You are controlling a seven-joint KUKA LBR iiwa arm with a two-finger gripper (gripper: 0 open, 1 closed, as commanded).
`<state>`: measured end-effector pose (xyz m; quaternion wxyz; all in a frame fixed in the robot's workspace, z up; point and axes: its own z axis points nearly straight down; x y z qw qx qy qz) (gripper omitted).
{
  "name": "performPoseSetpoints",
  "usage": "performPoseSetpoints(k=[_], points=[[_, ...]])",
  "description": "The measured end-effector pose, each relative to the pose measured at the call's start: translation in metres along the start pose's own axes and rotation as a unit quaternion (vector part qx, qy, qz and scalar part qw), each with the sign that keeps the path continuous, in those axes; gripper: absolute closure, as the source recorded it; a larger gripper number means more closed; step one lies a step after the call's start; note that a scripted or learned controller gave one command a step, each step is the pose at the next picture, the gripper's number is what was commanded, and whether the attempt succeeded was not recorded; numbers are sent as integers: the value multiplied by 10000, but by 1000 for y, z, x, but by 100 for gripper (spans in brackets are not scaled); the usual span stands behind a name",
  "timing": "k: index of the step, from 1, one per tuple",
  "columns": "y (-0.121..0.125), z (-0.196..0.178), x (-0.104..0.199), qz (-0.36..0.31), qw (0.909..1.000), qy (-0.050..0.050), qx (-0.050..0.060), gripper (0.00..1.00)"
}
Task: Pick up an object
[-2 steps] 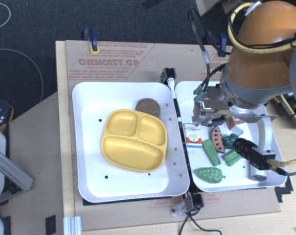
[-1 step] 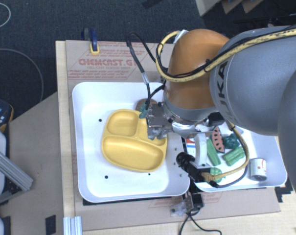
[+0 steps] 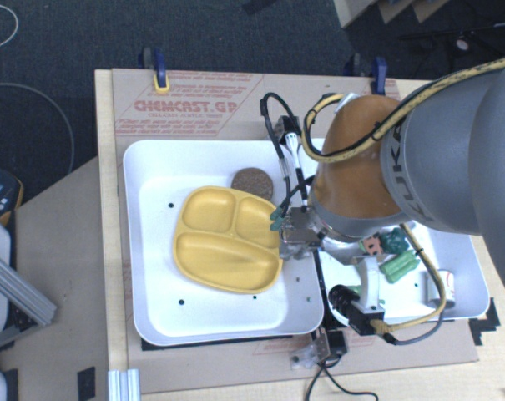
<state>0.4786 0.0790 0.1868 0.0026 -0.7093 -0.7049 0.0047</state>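
Item: yellow divided plate, lying flat in left bin beside brown disc. I saw gripper at its right rim, presumably lining up a grasp; jaw state undetermined

Bright, even overhead light; the white bin nearly washes out, shadows are soft, and the whole picture is slightly grainy.

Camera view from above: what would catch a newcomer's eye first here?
The big grey and orange arm fills the right side, reaching over the two white bins. In the left bin lies a yellow divided plate, with a small brown disc just behind it. Green pieces sit in the right bin.
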Motion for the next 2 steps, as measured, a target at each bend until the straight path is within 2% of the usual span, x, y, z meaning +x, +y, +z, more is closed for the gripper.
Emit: performPoseSetpoints(k=[1, 2], points=[[2, -14, 4, -25, 10000, 18, -60, 100], [0, -230, 28, -52, 9999, 48, -155, 100]])
